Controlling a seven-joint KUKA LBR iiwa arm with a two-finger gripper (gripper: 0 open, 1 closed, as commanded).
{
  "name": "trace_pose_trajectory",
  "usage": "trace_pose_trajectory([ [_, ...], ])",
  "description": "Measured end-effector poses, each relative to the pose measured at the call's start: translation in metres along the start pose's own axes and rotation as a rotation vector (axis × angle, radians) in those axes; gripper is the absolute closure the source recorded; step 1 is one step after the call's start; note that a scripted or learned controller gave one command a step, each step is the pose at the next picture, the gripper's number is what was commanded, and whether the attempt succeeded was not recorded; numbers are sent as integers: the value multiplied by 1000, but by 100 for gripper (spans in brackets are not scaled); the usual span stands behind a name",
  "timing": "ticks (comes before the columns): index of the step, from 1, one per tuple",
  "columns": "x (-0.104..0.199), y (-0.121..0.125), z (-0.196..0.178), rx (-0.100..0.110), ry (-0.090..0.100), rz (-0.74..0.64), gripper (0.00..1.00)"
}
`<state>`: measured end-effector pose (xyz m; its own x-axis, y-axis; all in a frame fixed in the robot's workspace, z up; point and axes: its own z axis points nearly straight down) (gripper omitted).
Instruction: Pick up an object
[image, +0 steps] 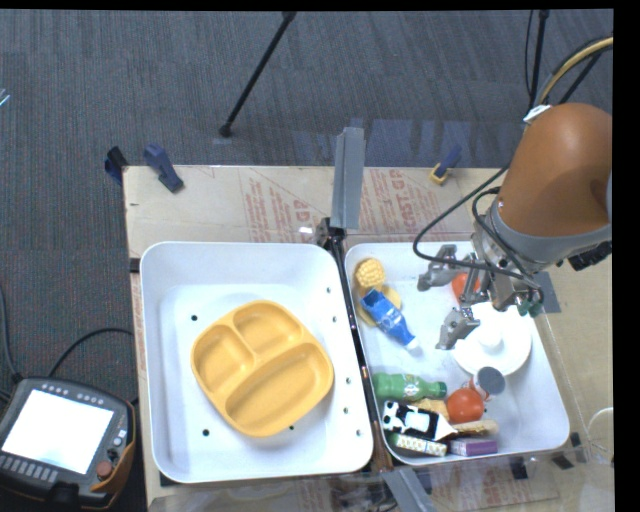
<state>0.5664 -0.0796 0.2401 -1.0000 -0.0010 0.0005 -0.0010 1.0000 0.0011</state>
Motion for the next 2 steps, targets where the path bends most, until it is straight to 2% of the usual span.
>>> trace_pose_trajectory([
  [1, -13, -2, 87, -1, 9, 22, 0],
  [2, -50, -7, 154, -1, 0, 90, 0],
])
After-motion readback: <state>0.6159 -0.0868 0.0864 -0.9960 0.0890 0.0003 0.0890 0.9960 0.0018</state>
